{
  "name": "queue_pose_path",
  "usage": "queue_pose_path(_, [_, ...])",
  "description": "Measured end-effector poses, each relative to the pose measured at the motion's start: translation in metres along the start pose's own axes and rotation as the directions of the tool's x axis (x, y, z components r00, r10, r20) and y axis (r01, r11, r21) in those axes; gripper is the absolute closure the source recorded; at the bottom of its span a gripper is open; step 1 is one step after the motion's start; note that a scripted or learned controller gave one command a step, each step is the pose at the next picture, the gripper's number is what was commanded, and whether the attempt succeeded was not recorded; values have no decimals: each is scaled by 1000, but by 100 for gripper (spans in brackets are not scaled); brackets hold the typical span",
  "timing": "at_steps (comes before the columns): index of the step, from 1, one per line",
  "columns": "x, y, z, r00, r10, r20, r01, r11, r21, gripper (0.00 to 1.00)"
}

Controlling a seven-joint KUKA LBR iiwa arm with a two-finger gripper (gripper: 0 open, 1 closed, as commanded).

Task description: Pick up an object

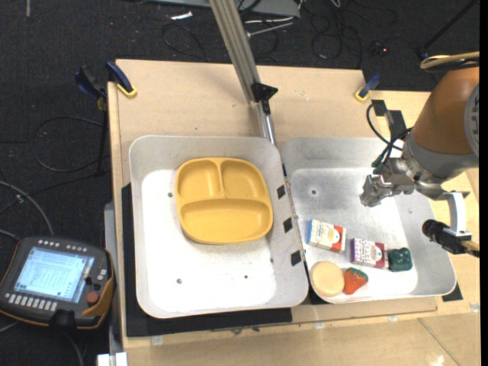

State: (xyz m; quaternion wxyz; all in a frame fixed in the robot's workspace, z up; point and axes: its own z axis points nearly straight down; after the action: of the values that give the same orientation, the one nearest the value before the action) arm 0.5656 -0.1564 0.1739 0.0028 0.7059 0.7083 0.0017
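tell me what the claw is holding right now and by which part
Nothing is held. The claw hangs over bare floor of the right bin, apart from the small carton and other items lying near the front edge.

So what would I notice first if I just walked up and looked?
Probably the big yellow divided plate, sitting in the left bin. Next, the little row of toy foods along the near edge of the right bin, like the red strawberry. The robot's gripper is above them.
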Motion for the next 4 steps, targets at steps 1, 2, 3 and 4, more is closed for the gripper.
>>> queue_pose_path(1, [0, -4, -62, 1000, 0, 1, 0, 1000, -1, 100])
queue_pose_path(2, [0, -3, -77, 1000, 1, 0, -1, 1000, 3, 100])
queue_pose_path(3, [51, -9, -65, 1000, -3, -3, 4, 1000, 7, 100])
queue_pose_path(4, [108, 0, -70, 1000, -5, -4, 5, 1000, 6, 100])
